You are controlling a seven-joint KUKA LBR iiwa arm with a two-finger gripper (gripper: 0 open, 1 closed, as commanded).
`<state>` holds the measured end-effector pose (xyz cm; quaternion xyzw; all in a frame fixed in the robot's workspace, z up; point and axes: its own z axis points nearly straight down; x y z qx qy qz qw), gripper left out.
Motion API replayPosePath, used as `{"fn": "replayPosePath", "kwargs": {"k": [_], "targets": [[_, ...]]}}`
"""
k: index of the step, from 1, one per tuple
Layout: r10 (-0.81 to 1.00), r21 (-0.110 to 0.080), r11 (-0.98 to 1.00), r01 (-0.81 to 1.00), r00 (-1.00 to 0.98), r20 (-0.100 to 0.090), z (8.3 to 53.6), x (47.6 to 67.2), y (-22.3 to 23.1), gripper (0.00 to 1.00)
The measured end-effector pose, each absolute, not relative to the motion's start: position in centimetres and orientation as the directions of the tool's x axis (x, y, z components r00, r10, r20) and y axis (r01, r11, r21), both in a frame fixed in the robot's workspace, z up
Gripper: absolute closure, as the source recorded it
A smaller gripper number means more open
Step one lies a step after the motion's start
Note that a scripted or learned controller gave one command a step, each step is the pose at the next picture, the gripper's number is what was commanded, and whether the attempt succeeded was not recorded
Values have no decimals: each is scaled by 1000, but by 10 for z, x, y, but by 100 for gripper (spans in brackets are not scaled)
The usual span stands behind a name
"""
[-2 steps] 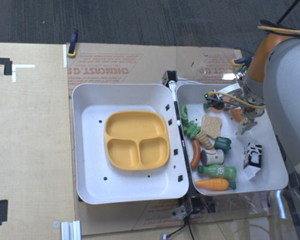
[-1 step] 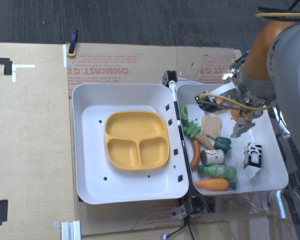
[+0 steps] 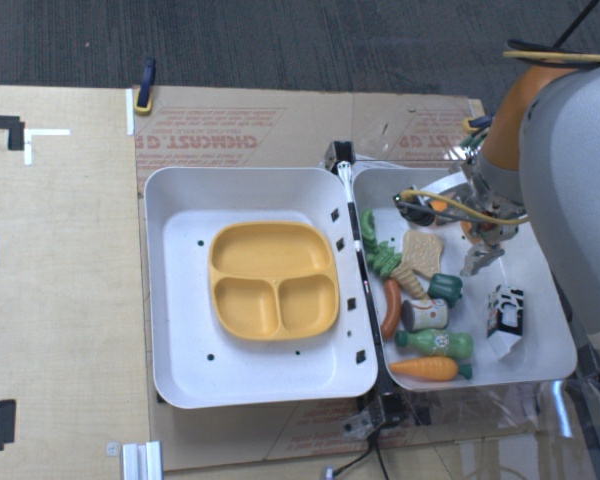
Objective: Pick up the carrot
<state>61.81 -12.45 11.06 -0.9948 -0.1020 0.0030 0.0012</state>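
Carrot [image 3: 423, 369], orange with a green stem end, lies flat; pincer [image 3: 483, 248] state unclear.

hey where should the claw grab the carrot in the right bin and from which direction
Probably the thick orange middle of the carrot, from straight above. It lies flat along the right bin's near wall, green top toward the right, so close the fingers across its width. The green bottle lies close behind, so clearance is tight.
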Motion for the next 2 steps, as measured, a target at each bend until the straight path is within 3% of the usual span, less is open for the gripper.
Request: {"fn": "replayPosePath", "kwargs": {"k": [1, 2], "targets": [[225, -5, -974, 225, 974, -16, 92, 634, -141, 0], [205, -5, -979, 205, 978, -21, 92, 637, -138, 0]]}}
